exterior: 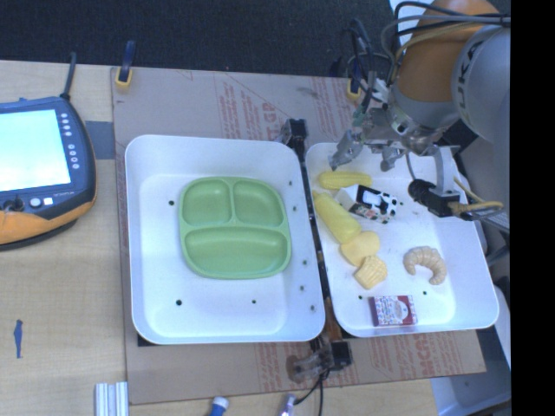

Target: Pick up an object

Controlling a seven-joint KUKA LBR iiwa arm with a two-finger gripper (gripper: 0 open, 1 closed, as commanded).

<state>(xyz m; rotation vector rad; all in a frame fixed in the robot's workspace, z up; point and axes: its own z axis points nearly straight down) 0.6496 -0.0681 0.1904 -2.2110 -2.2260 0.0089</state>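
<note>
My gripper (365,154) hangs over the far left corner of the right bin (468,271). It is open, with nothing between its fingers (344,152). Just below it lies a short yellow banana-like piece (344,180). A black and white cow toy (375,204) lies a little nearer the camera. Further down the bin's left side are a yellow cylinder (336,217), a yellow chunk (360,248) and a corn piece (371,273). A tan croissant (425,263) and a small red box (393,310) lie toward the front right.
The left bin (147,232) holds a green divided plate (233,227). A tablet-like pendant (39,167) lies on the bench at far left. A black part with cables (434,199) hangs off the arm over the right bin's right side.
</note>
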